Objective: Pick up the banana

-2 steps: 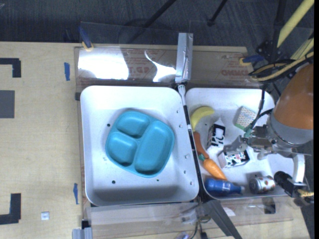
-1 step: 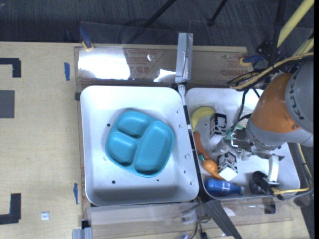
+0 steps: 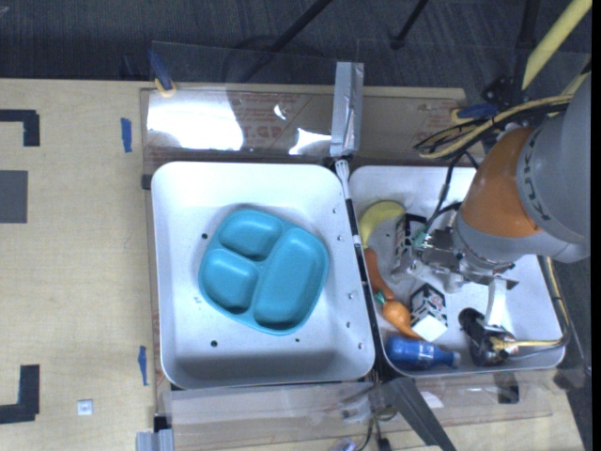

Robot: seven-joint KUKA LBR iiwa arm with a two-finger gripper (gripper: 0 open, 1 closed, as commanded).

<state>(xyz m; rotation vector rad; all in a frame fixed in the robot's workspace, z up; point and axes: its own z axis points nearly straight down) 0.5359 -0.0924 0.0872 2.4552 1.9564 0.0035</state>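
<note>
The banana (image 3: 379, 219) lies at the back left of the right bin (image 3: 552, 294), beside a carrot (image 3: 387, 294). The gripper (image 3: 423, 261) hangs just right of it; I cannot tell its jaws' state. A blue tray (image 3: 263, 269) sits in the left bin (image 3: 178, 252).

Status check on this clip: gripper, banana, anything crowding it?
Gripper low in the right bin, fingers unclear. Banana at the bin's far left corner, just left of the gripper, not seen held. Carrot close below the banana.
</note>
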